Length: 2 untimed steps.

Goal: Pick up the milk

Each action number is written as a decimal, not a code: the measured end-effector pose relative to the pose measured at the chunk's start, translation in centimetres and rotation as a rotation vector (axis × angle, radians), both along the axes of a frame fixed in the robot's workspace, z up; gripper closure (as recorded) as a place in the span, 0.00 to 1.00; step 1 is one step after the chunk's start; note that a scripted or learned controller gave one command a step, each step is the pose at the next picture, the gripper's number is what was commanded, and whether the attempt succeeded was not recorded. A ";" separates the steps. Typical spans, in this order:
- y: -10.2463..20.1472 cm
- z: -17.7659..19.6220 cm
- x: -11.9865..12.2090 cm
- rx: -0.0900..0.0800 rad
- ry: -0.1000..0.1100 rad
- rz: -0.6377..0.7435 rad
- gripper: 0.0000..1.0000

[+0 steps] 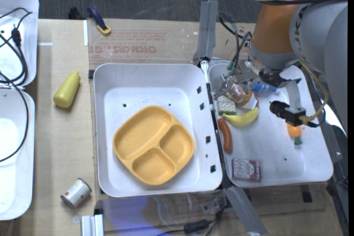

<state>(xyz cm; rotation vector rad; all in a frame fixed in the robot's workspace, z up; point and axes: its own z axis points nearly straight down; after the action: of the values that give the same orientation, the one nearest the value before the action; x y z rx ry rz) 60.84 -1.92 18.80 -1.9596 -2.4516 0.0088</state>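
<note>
White plastic forms two shallow bins side by side on a bench, seen from above at a slant. Every place below is given relative to the yellow banana (241, 116), which lies in the right bin (310, 166) near that bin's left wall.

Touching the banana's upper left end is the milk (225, 104), a small pale carton with a checked pattern, lying against the bin wall. Just above the banana sits a brown and red packet (241, 94), and a small blue item (263, 87) lies above and to its right.

The gripper (230, 81) hangs above the banana, close over the milk and the packet. Wires and clutter hide it, so I cannot tell whether it is wide, narrow or holding anything. The grey arm (323, 36) with its orange band rises up and to the right of the banana.

Below and left of the banana lies a red sausage (225, 135). Further below sits a small red box (246, 169). To the right lies an orange carrot (295, 131).

Left of the banana, the left bin (110, 83) holds a yellow divided plate (154, 144).
</note>
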 end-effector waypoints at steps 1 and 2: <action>0.9 -0.1 4.2 0.000 0.000 -0.004 0.00; -2.0 0.0 0.3 0.000 -0.001 -0.020 0.00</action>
<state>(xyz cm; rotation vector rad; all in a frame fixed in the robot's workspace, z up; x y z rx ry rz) 61.12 -3.95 18.83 -1.9841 -2.4327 0.0082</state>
